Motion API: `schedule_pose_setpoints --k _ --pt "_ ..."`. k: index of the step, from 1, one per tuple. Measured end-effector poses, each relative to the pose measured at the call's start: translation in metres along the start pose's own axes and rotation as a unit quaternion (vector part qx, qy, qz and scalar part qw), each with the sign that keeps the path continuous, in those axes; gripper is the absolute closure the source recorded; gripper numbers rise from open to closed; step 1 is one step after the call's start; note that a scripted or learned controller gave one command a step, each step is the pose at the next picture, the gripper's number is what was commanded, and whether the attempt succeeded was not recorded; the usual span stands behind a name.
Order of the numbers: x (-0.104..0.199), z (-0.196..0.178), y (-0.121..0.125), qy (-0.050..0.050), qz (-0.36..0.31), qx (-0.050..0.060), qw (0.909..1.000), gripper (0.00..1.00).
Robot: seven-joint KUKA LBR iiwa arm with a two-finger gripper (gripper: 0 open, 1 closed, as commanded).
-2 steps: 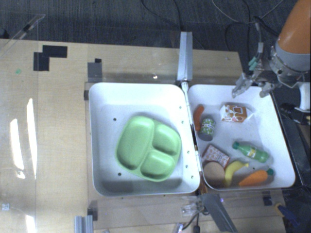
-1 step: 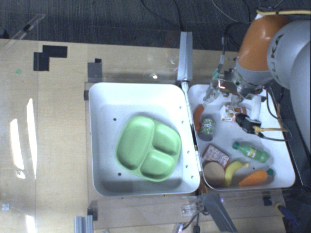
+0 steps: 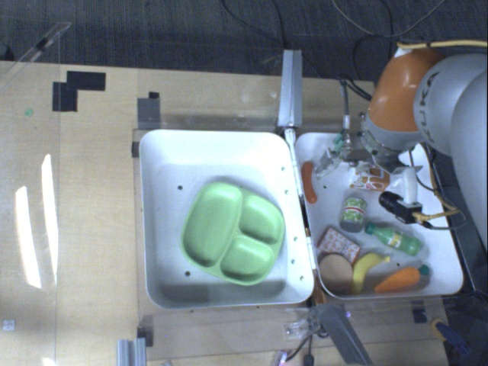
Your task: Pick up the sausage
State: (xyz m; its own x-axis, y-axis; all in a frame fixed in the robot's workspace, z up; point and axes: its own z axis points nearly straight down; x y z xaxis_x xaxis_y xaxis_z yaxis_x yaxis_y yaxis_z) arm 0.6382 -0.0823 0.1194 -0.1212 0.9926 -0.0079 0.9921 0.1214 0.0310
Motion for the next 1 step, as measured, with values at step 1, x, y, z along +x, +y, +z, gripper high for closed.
schedule_pose_setpoints --k 1 --pt "-0.0031 0.0309 0.0136 0.003 0.015 0.01 0.9998 0.0"
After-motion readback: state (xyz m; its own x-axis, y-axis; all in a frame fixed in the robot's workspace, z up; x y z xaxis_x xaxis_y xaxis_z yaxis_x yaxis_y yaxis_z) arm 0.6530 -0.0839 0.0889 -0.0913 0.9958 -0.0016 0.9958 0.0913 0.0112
